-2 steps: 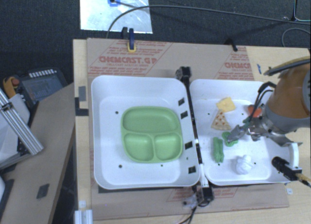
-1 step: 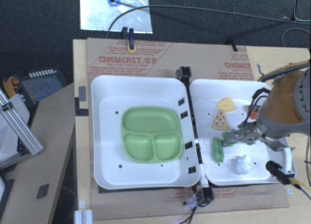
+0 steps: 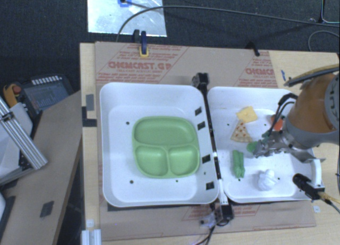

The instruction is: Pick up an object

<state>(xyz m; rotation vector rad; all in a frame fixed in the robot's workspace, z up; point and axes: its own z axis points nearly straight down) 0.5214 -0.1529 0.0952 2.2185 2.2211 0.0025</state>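
The right bin (image 3: 223, 100) holds several small items. A yellow cheese-like wedge (image 3: 247, 114) lies near the back, with a tan triangular slice (image 3: 240, 132) just in front of it. A green stick-shaped piece (image 3: 237, 163) and a white lumpy object (image 3: 266, 179) lie toward the front. My gripper (image 3: 261, 148) reaches down into this bin from the right, just right of the triangular slice and above the green piece. A red-orange piece (image 3: 274, 123) peeks out beside the wrist. I see nothing clearly held.
The left bin (image 3: 114, 106) carries a green divided plate (image 3: 163, 146). A black divider with clips (image 3: 208, 137) runs between the bins. The arm's grey and orange body (image 3: 319, 113) covers the right bin's right side. Cables cross the dark floor behind the bench.
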